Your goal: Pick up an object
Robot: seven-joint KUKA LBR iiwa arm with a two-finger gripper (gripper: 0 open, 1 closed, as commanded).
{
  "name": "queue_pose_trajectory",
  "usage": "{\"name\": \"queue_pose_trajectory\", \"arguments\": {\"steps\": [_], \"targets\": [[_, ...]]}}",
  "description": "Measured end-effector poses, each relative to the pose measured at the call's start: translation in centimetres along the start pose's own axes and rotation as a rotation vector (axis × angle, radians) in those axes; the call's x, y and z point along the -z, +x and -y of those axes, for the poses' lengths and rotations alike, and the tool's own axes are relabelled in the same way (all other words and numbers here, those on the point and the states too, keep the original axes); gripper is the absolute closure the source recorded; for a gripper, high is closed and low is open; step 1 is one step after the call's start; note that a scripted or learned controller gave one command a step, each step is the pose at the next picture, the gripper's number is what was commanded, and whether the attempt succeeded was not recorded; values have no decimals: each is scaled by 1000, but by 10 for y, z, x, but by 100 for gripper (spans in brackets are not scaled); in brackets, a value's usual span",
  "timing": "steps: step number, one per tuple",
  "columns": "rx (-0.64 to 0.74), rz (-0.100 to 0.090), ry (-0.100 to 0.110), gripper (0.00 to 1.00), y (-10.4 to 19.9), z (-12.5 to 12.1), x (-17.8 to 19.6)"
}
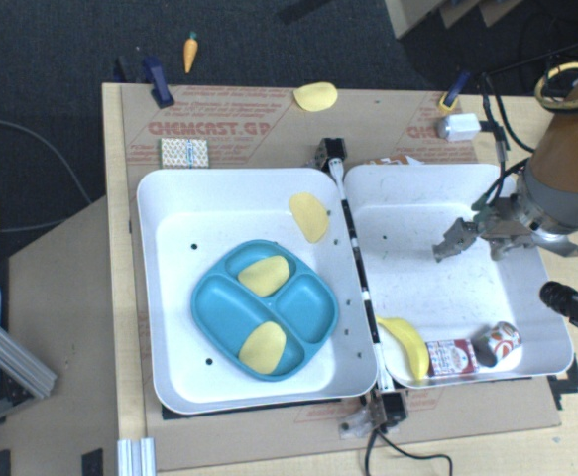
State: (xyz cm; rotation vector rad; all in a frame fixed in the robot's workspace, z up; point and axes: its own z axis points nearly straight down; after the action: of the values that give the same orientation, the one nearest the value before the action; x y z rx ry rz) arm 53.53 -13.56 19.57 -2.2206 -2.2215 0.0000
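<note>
Banana (408,345) and can (475,351) lie near the right bin's (526,296) front wall.

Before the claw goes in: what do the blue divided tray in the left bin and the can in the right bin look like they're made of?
The blue divided tray looks like moulded plastic: uniform colour, rounded compartment edges, a soft sheen. The can, lying on its side by the right bin's near edge, looks like thin metal under a printed red and white label, with a pale shiny end; at this size, that is a guess.
</note>
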Motion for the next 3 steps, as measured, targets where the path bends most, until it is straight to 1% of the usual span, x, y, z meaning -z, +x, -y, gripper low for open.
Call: {"name": "queue_pose_trajectory", "arguments": {"steps": [1,2,3], "targets": [[0,0,-1,0,43,-29,-111],[-2,0,2,0,31,55,-112],[-2,2,-2,0,-23,56,-109]]}}
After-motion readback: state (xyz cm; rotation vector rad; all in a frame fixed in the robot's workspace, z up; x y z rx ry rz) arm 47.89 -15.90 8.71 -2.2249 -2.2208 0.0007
